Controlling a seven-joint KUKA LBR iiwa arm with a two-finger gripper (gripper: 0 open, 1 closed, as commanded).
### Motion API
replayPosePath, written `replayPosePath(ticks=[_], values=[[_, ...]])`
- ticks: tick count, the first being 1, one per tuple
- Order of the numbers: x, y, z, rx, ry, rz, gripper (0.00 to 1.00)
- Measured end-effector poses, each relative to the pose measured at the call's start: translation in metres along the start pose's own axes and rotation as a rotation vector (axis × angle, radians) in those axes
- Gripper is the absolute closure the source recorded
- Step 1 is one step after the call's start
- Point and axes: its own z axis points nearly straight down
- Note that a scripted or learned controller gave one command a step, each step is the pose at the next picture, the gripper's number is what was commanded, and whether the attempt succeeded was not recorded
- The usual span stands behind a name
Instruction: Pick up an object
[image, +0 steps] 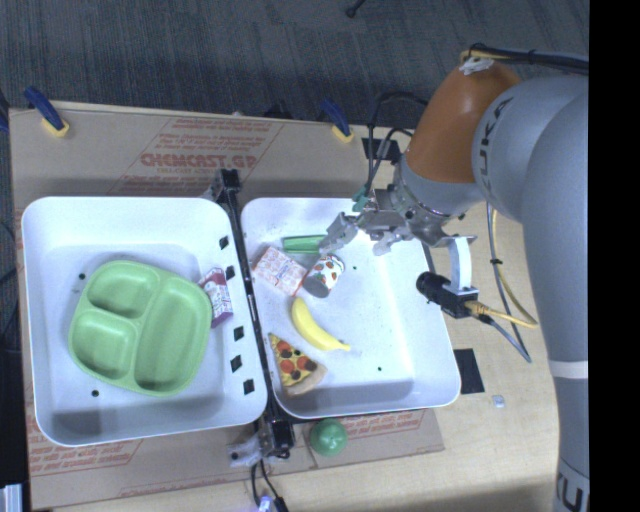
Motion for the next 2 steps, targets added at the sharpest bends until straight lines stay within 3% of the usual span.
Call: replayPosePath(ticks=[1,2], values=[[-0.049,-0.101,0.125,0.001,0.0,0.0,0.0],[-0.037,-0.057,0.125,-0.001,-0.001,-0.002,0.0]])
